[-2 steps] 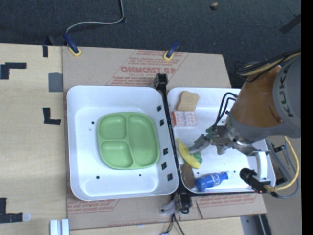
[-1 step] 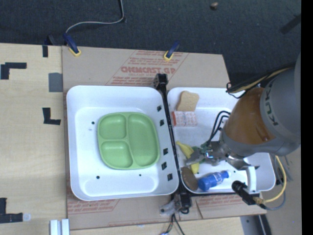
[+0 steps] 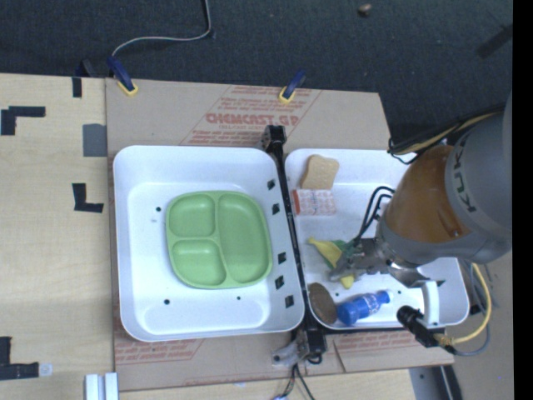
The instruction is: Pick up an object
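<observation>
Gripper down among yellow-green toy, blue bottle, brown disc; grip impossible to tell; tan sponge farther back

Grey arm, orange band, black cables

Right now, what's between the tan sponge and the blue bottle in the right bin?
In the camera view, going down from the tan sponge: a red-and-white packet, then a yellow-green object at the gripper, then the blue bottle.
</observation>
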Robot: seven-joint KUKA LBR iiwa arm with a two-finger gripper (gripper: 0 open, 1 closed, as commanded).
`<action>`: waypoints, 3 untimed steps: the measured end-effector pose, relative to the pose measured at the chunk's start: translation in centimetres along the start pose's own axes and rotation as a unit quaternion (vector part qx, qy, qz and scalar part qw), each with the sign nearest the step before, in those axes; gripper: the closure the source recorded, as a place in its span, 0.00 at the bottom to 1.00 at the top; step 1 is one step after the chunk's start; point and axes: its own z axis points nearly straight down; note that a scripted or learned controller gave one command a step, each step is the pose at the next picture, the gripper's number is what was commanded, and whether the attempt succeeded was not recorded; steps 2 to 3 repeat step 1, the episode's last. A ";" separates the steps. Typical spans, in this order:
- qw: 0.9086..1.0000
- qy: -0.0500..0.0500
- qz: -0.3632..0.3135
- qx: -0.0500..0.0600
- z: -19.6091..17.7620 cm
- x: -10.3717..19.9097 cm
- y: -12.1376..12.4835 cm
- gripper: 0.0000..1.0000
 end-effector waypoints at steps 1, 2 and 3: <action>1.000 -0.001 -0.001 -0.003 -9.4 4.5 9.3 1.00; 1.000 -0.001 -0.001 -0.003 -9.4 4.5 9.3 1.00; 1.000 -0.001 -0.001 -0.003 -9.4 4.5 9.3 1.00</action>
